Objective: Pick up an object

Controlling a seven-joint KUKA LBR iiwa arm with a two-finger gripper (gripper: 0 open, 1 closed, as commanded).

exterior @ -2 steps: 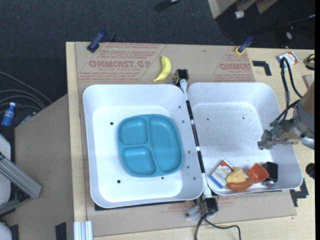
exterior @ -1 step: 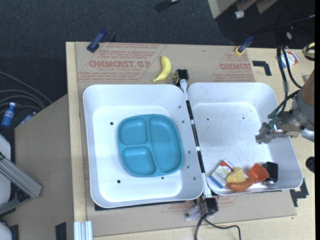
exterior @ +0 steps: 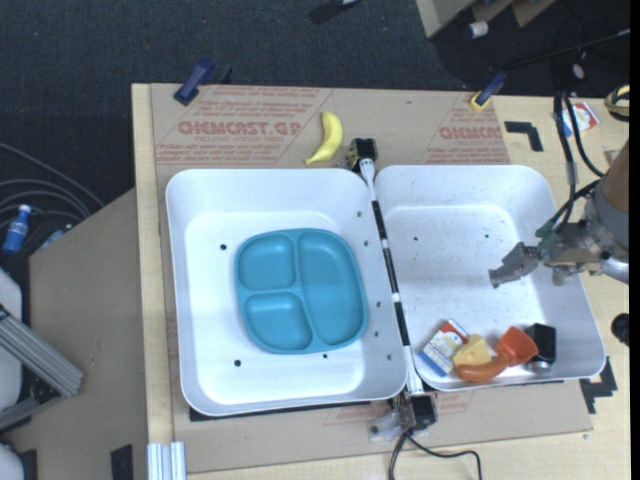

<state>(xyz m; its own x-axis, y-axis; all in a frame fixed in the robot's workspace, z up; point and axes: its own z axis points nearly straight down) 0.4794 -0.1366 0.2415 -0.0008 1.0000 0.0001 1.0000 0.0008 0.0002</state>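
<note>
Over the right bin (exterior: pixel 470 193) the gripper (exterior: pixel 530 263) hangs near the bin's right wall, w/ nothing visible between its fingers; how far the jaws stand open I cannot tell. Possible picks lie crowded at the front edge: a small carton (exterior: pixel 444 346), a yellow piece (exterior: pixel 478 349), an orange toy (exterior: pixel 500 356), a black block (exterior: pixel 543 341), all touching. Risk, I think: fingers land btw. two items and push them apart, or catch the bin's rim. Left bin (exterior: pixel 200 208) has a blue divided plate (exterior: pixel 299 290).

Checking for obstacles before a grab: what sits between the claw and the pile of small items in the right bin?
Nothing: in the camera view, only bare white bin floor separates the claw from the pile.
</note>
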